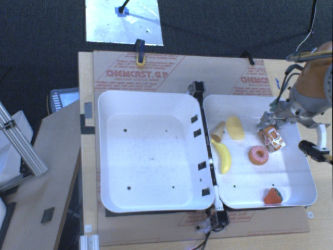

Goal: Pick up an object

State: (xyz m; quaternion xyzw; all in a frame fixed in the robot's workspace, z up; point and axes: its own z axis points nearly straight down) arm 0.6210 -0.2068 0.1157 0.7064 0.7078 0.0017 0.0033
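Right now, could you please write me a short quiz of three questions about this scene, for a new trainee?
1. True or false: the banana lies in the left bin.
2. Which thing lies nearest the front wall of the right bin? A) the donut B) the strawberry C) the lemon-yellow piece
3. Fill in: the gripper is just above the orange and white ____.

Key: 1. False, it lies in the right bin, close to the divider. 2. B. 3. carton.
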